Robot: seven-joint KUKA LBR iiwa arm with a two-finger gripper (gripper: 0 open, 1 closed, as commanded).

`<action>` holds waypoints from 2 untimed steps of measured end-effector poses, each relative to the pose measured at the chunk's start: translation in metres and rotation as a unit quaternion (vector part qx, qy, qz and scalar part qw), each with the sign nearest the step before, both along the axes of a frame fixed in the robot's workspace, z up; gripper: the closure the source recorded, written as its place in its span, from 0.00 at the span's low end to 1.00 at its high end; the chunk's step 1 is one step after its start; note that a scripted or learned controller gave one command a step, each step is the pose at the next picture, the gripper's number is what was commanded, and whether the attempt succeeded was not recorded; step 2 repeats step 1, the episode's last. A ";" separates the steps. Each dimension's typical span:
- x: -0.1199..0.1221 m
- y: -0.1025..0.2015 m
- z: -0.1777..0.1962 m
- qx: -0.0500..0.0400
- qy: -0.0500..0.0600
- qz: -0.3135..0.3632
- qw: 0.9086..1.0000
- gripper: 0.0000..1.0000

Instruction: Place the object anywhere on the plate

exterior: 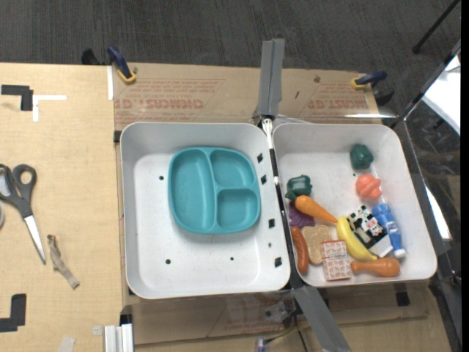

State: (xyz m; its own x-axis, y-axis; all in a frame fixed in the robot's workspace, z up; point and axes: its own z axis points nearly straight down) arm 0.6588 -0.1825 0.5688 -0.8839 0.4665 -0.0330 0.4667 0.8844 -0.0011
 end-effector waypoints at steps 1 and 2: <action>0.002 0.001 0.009 -0.001 -0.002 0.001 1.000 1.00; 0.002 0.001 0.009 -0.001 -0.002 0.001 1.000 1.00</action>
